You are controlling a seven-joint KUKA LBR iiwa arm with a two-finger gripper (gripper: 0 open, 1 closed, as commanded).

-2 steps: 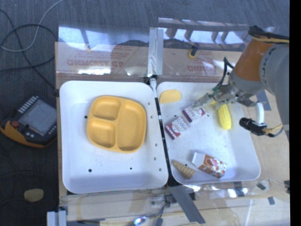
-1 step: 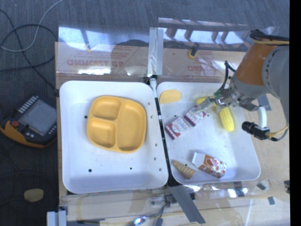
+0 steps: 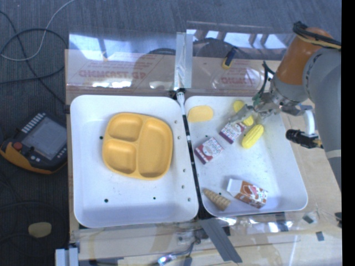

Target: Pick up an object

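The pincer (image 3: 250,111) hangs low over the corn cob (image 3: 252,136) in the right bin (image 3: 288,176); I can't tell its spread. Crowding from 2 cartons (image 3: 233,131) might spoil the grab.

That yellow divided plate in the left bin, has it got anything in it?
Empty. The yellow divided plate lies flat in the left bin, and all three compartments show bare yellow.

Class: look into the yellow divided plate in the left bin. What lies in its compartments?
Nothing lies in the yellow plate: all three compartments show bare. It sits on the left bin floor; whatever is under it is covered.
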